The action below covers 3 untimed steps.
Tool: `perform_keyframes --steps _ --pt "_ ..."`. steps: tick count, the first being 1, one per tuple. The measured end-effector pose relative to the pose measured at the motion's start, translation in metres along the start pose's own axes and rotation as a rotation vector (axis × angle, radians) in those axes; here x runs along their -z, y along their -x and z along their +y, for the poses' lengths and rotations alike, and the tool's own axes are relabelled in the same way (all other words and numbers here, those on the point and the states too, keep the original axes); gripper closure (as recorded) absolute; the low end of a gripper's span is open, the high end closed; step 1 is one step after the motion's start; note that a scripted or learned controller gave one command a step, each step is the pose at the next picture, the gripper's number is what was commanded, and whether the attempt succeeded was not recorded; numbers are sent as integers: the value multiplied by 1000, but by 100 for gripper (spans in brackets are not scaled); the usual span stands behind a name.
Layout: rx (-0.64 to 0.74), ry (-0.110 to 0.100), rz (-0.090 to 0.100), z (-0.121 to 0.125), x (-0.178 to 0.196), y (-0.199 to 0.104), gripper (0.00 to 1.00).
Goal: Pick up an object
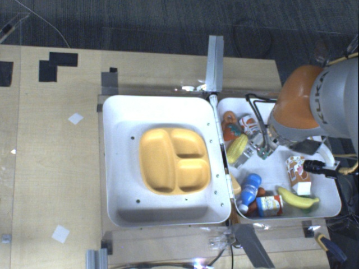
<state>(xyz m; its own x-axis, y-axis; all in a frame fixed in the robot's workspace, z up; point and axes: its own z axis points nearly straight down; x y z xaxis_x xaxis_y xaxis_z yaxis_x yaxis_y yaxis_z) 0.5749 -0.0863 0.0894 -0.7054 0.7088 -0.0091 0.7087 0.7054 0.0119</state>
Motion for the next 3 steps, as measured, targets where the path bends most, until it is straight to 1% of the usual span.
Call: perform_keyframes --steps 1,2,3 --pt "-333 -17 4 16 -2 46 0" --pt "95 -9 3 13 -3 102 0" --pt "149 -6 2 -14 -1 53 0"
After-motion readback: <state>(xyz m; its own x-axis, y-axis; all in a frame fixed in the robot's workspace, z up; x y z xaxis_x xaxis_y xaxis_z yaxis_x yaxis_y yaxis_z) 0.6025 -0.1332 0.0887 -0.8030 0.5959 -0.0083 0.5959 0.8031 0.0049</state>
